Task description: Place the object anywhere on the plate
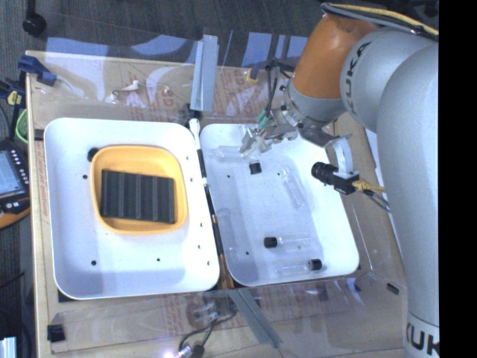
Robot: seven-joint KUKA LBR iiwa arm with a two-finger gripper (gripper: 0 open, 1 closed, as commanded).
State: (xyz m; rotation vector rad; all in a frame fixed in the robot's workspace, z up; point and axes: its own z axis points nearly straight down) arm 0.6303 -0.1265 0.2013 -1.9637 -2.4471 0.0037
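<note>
Hovering over the far end of the right bin [339, 256], the pincer [257, 136], whose grip I cannot tell, should descend squarely on a clear vial [292, 187] before crossing to the yellow plate [101, 171].

This looks like a robotics lab. A grey industrial arm [395, 110] reaches over a wooden bench [112, 80] bearing two white bins [67, 259], and what seem chair castors [33, 24] stand on carpet.
</note>
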